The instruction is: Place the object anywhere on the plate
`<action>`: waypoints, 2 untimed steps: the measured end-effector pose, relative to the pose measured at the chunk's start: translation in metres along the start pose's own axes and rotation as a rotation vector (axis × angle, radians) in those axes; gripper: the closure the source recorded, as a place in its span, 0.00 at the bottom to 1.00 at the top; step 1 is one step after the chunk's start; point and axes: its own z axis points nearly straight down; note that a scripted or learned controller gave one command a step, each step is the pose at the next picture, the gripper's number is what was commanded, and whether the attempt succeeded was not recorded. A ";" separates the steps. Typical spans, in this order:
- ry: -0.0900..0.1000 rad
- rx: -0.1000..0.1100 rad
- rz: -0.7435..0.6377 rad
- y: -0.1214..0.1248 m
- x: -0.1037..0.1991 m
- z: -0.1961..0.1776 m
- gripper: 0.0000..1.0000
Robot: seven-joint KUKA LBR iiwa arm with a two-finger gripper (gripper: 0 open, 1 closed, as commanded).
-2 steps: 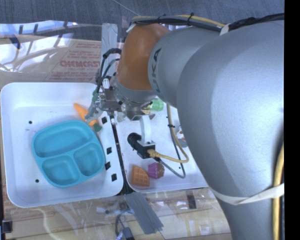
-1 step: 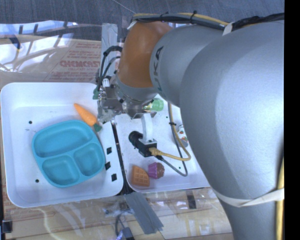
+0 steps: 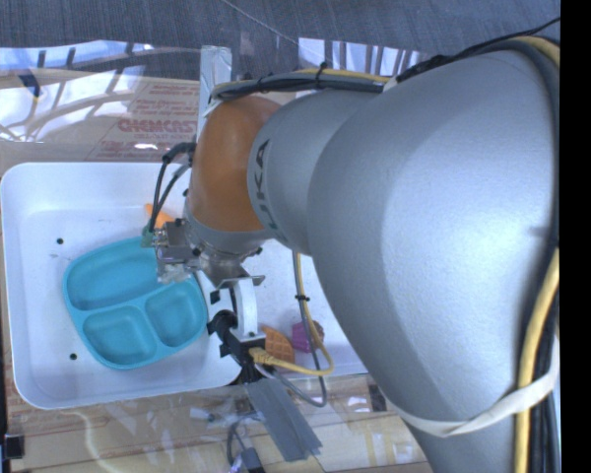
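Dark grey carpet point(image 3: 79, 8) lay behind a wooden bench point(image 3: 108, 427), and a sheet of printed cardboard point(image 3: 128, 116) stood along the far side of a shallow white bin point(image 3: 39, 205). A blue divided plate point(image 3: 128, 304) with three compartments lay flat in the bin, and all the blue that could be seen was bare.

The grey arm point(image 3: 404, 225) filled the right of the scene. Its orange band sat directly above the gripper point(image 3: 190, 262), which hung over the plate's right edge. From this angle I could not tell whether the gripper was spread or closed, and nothing was visibly held in it.

The task's thing was probably one of the small items near the bin's right side, clear of the plate. A tan, waffle-patterned piece point(image 3: 279, 342) lay just beside a purple piece point(image 3: 302, 339), both partly hidden under the arm. A small orange scrap point(image 3: 156, 210) also showed behind the wrist, near the plate's far rim.

Both pieces looked like toy food: light, probably stiff plastic or foam, and not fragile. Being so light, they would likely skid or tip if nudged. I judged the best hold to be a pinch straight down across the waffle piece's narrow width, near its middle. It lay so close to the purple piece that both could be caught at once.
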 end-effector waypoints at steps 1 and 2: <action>0.001 -0.006 0.009 -0.048 -0.067 -0.029 1.00; 0.001 -0.007 0.006 -0.036 -0.087 -0.029 1.00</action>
